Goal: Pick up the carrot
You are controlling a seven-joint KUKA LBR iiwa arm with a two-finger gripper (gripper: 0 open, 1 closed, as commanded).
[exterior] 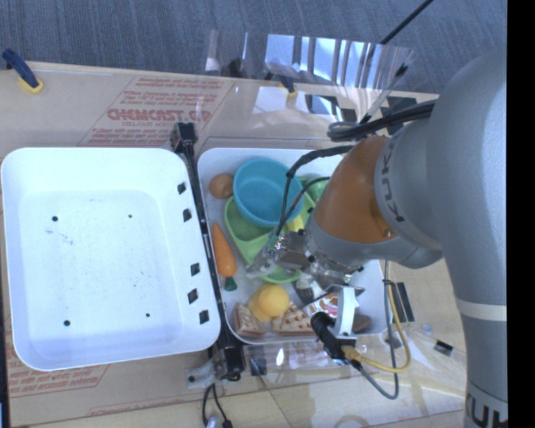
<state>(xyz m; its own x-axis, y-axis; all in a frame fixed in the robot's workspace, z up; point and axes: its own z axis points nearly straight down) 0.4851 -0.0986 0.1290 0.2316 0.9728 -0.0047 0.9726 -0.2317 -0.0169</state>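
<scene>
We see the carrot lying along the right bin's left wall, beside the green bowl. Our hand hovers over the bowl's edge nearby; we cannot tell its state. We judge the carrot light, stiff and smooth, best gripped across its thicker middle.

Orange carrot lying along right bin's left wall, beside green bowl and blue cup. Lemon near front. Gripper low over bowl, fingers seemingly hidden by wrist. Left bin alongside.
</scene>
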